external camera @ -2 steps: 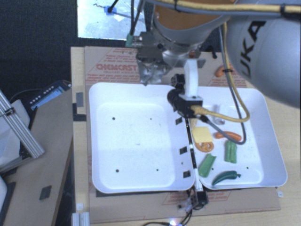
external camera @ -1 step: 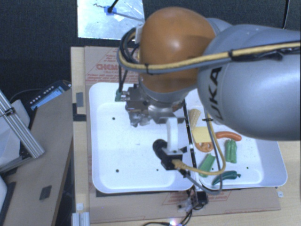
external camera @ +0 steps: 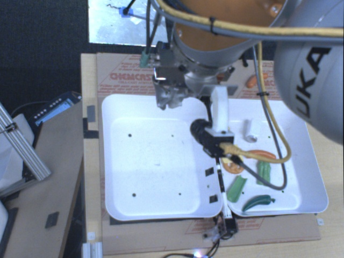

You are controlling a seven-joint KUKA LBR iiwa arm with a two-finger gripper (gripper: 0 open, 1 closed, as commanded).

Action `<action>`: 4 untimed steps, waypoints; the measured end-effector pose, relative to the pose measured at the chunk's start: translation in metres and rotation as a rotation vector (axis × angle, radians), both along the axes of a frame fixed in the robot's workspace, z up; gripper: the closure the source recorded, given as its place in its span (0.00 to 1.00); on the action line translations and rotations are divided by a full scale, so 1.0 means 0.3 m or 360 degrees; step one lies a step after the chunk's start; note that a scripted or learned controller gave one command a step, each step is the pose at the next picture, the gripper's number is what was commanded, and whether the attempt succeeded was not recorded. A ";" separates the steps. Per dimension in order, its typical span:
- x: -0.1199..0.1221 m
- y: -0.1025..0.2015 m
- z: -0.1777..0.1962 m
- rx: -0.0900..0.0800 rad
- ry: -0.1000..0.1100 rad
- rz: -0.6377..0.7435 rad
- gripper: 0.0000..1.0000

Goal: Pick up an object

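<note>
- Overhead, the grey arm's gripper (external camera: 171,97) hangs at the far rim of the left shallow white plastic bin (external camera: 115,160); whether it is wide or narrow I cannot tell.
- Right white bin (external camera: 306,160) holds 1 small white cylinder (external camera: 248,128), an orange slice (external camera: 233,167), perhaps a dark green pepper (external camera: 257,201).

Gripper (external camera: 171,97) above left bin (external camera: 115,144)
</note>
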State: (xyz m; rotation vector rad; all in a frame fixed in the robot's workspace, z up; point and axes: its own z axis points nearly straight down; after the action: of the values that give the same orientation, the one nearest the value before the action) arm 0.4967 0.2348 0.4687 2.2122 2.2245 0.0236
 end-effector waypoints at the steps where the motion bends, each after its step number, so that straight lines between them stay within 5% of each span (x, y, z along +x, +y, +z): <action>1: 0.277 -0.261 -0.053 -0.0012 0.0013 -0.0014 1.00; 2: 0.263 -0.040 -0.420 -0.0013 0.0034 0.0005 1.00; 3: 0.200 -0.026 0.108 0.0000 -0.0004 0.0002 1.00; 4: 0.076 -0.019 -0.297 -0.0014 0.0031 -0.0003 1.00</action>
State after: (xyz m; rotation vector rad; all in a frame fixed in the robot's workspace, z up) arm 0.5196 0.2291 0.3796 2.2193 2.2280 -0.0082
